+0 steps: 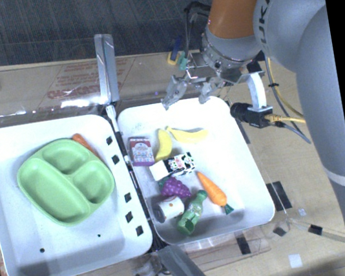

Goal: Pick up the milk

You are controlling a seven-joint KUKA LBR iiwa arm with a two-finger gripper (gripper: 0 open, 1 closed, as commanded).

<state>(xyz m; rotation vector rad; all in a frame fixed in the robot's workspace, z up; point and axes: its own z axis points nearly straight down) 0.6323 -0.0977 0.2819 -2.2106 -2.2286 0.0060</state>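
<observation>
Small white milk carton with black cow patches (pixel 181 163), lying in the right bin.
It lay on its side near the bin's middle, below the banana, above the grapes, just beside the carrot's tip.

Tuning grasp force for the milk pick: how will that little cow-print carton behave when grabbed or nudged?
The milk carton looks like a small boxy toy, so probably light and fairly stiff, with flat faces that suit a pinch. It lies crowded between the banana and grapes, so a nudge would likely slide it into them rather than roll it. The gripper hangs above the bin's far rim.
</observation>
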